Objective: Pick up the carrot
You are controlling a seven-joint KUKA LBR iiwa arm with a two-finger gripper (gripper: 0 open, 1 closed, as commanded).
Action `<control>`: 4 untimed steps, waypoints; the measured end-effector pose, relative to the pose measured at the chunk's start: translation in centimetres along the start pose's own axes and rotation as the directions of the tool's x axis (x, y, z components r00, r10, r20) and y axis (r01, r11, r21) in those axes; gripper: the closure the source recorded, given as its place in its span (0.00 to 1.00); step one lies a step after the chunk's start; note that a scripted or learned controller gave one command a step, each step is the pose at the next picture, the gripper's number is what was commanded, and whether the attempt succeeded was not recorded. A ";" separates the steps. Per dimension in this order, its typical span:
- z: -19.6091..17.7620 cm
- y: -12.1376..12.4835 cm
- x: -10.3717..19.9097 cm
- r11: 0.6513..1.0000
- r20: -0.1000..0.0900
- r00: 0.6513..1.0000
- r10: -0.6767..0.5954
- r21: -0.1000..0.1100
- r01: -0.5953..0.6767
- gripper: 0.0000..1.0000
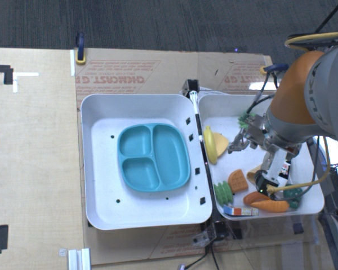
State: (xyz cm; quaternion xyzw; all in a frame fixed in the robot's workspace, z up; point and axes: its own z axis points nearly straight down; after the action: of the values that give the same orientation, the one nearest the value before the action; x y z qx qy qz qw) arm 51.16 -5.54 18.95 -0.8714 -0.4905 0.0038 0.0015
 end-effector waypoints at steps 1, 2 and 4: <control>0.0 -4.0 0.0 1.000 -0.001 1.000 0.018 0.000 -0.018 0.00; -0.7 -3.9 -0.1 1.000 0.003 1.000 0.016 0.004 -0.016 1.00; 0.1 -4.3 4.9 0.985 0.000 0.985 0.172 -0.001 -0.172 0.00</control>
State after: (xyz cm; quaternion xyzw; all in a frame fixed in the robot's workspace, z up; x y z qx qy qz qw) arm 50.07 0.88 18.89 -0.9106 -0.4132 0.0036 0.0006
